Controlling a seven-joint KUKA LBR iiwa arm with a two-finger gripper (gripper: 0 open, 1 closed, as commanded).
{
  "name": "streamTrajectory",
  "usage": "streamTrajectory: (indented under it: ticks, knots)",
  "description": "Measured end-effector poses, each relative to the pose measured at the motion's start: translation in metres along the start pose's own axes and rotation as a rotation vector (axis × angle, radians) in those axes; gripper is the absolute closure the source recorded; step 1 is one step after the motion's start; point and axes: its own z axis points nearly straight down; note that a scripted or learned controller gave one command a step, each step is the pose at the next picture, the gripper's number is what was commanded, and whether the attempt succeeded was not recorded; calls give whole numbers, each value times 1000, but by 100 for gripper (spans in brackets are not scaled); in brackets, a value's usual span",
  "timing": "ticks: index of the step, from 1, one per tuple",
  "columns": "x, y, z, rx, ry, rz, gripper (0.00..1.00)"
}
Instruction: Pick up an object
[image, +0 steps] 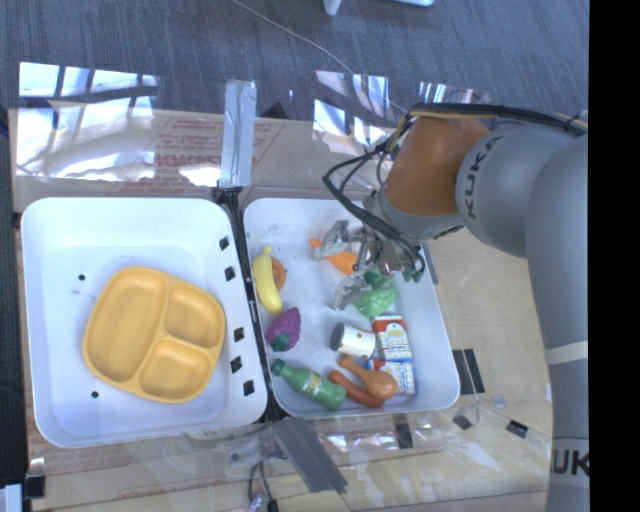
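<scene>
Half the carrot (343, 262) hidden by tool (357, 262).

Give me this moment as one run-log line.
arm: over right bin | gripper: low among toys, by green item | grasp: unconfirmed | left bin: yellow tray

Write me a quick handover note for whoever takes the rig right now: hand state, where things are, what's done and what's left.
Hand: low in the right bin, among the toys at its upper middle; I cannot tell what it grips, if anything.
Right bin holds: banana and purple grapes along the left wall, an orange piece and a green leafy toy right by the hand, a small carton, a green bottle and a carrot near the front.
Left bin: yellow divided tray.
Done: arm is down at the pile. Left: no pick confirmed; check on lift, retry if needed.
</scene>
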Motion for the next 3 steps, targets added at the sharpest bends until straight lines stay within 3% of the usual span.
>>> streamTrajectory:
  ticks: [1, 2, 3]
  knots:
    - [-3, -1, -16, 4, -10, -4, 100]
    - [-21, 60, -106, 3, -13, 397, 100]
    - [45, 74, -14, 2, 2, 291, 100]
